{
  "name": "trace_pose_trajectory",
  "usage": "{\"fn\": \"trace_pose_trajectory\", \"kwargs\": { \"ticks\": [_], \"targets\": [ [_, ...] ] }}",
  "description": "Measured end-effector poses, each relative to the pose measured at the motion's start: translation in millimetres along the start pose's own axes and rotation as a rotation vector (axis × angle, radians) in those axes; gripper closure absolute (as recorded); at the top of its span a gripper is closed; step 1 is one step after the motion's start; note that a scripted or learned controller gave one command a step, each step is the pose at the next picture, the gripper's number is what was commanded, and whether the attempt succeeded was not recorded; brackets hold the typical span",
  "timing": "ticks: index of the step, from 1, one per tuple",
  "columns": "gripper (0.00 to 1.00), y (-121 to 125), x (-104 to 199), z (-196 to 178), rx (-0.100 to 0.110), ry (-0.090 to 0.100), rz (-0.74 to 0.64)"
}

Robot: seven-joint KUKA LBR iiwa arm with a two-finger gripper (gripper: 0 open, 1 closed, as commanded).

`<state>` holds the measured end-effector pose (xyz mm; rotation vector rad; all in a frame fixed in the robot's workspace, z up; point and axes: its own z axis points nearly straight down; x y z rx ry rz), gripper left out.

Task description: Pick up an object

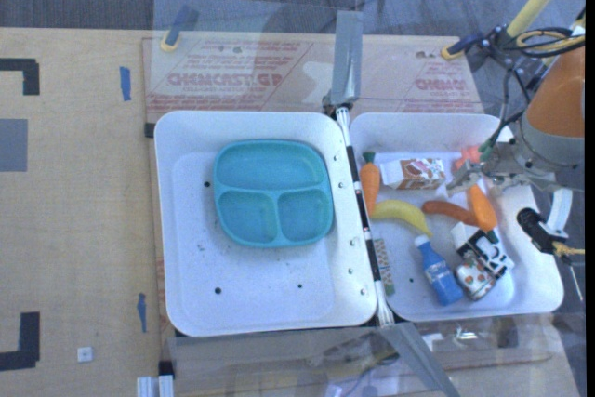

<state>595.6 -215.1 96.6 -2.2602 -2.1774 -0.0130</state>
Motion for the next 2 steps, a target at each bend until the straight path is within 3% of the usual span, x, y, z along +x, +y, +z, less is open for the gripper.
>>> {"fn": "trace_pose_trajectory", "kwargs": {
  "ticks": [1,2],
  "targets": [
    [0.0,18,15,-37,0.006,-0.009,0.096],
    [0.0,-10,2,3,0.004,-0.003,0.002]
  ]
}}
